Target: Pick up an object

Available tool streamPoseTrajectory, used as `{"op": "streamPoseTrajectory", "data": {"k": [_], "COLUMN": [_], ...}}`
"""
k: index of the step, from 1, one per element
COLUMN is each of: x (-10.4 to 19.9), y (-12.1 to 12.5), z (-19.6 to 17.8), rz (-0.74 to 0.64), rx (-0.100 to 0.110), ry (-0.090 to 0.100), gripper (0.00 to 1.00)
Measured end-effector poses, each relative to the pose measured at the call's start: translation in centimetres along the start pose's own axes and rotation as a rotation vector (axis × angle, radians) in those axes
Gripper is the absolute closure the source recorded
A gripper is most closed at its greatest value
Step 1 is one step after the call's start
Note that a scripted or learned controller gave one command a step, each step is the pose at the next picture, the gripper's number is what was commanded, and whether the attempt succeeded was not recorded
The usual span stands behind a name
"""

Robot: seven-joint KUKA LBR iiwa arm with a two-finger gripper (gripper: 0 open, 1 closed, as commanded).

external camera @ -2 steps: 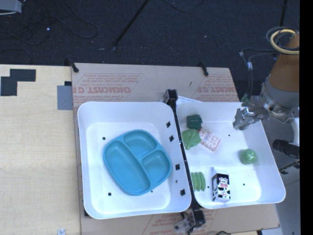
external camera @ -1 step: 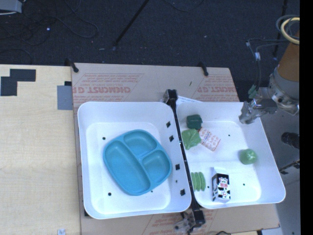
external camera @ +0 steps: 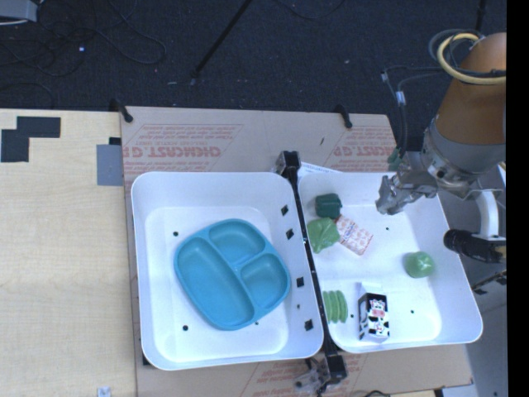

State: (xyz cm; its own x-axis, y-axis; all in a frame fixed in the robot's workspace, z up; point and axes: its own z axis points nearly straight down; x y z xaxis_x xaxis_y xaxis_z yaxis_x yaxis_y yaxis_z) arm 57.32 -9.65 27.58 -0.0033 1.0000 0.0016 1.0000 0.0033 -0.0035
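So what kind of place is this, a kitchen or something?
More likely a robot test lab. A grey and orange arm reaches over two white bins, one holding a blue divided plate, the other small toy-like items, and cables trail across the dark floor.

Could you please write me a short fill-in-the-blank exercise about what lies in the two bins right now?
1. The blue divided plate lies in the ____ bin in the camera view.
2. The green ball lies in the ____ bin.
3. The hand hangs over the ____ bin.
4. The small black-and-white carton stands beside the ribbed ____ piece.

Missing words: left; right; right; green
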Motion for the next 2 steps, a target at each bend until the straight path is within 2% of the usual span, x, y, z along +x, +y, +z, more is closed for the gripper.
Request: {"op": "streamPoseTrajectory", "data": {"k": [1,2], "x": [5.9,10.1], "y": [-0.8,-2.9], "z": [0.8,2.4], "rz": [-0.001,0.002], "rx": [0.001,0.002], "ry": [0.0,-0.001], "gripper": [1.0,1.0]}}
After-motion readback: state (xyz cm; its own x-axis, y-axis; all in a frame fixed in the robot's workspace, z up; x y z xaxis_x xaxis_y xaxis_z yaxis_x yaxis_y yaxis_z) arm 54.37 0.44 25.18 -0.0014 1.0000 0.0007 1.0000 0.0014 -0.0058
